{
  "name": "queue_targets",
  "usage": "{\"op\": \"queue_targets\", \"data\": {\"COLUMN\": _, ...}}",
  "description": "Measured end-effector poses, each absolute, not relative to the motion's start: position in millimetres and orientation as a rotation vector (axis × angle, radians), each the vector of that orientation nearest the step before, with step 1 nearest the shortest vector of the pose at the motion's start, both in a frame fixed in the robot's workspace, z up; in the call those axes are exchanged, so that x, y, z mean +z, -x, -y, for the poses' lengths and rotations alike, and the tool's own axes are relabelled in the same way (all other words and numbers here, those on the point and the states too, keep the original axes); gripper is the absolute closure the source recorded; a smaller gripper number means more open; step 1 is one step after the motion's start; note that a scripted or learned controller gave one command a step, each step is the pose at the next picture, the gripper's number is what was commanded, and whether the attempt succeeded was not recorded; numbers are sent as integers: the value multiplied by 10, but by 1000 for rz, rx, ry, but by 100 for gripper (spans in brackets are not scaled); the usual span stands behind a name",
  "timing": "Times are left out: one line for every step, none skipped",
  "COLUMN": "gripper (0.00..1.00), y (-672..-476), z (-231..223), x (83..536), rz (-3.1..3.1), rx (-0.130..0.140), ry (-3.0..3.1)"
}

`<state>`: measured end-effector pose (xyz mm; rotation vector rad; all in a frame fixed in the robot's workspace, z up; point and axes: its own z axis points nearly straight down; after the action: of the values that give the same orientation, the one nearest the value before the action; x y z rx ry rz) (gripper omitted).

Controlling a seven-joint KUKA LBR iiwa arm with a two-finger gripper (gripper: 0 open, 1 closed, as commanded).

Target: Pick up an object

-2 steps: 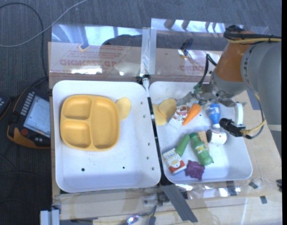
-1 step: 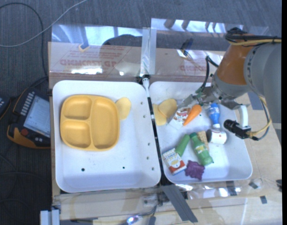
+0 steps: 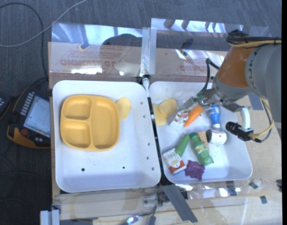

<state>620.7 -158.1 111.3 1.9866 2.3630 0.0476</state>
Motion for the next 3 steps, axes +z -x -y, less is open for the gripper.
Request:
{"op": "queue_targets", "data": {"gripper": 0, "y": -6262, "z": 1611, "x": 1099, "rz": -2363, "rx": 44, "ry": -2020}}
{"op": "queue_targets", "data": {"gripper": 0, "y": -6135, "z": 1585, "x": 1104, "rz": -2223, "rx": 59, "ry": -2154}}
{"op": "queue_targets", "data": {"gripper": 100, "y": -6138, "z": 1569, "x": 1197, "rz": -2228, "rx": 58, "ry": -2152}}
